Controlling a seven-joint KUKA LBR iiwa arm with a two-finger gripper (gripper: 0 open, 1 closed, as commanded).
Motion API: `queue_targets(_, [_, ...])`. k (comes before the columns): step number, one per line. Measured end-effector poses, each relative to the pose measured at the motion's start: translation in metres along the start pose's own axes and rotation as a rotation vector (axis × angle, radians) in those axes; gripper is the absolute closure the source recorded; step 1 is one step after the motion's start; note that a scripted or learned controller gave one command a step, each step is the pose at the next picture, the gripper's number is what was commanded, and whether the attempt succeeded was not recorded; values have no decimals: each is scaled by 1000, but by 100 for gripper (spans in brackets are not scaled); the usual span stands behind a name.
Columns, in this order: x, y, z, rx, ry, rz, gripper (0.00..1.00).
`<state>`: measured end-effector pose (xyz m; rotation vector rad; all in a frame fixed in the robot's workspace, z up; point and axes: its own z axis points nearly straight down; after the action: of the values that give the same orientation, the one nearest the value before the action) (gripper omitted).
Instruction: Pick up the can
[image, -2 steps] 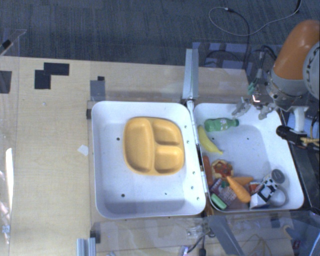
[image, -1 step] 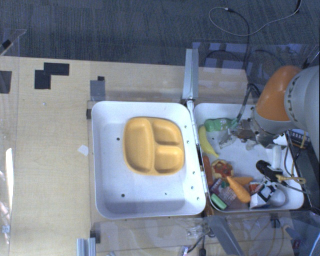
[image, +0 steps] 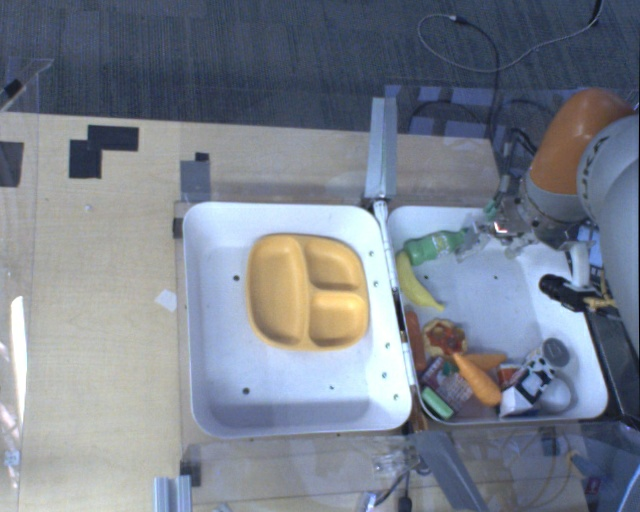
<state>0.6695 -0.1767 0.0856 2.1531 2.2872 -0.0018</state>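
While the gripper (image: 497, 226) hovers, the can (image: 553, 353) lies in the right bin (image: 520, 290)

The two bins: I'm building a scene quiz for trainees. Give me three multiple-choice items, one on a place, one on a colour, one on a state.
1. Where does the yellow tray lie?
A. left bin
B. right bin
C. bare bench

2. What colour is the bottle?
A. red
B. green
C. blue

3. How does the bottle rest?
A. upright
B. on its side
C. lifted above the bin

Answers: 1 A, the tray sits mid-bin on the left. 2 B, its body is plainly green. 3 B, it lies flat along the right bin's far edge.
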Motion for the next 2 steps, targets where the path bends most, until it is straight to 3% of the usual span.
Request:
queue_targets(1, [-10,-70,-2,-9,1,272,0])
queue_targets(2, [-17,-1,0,4,3,468,0])
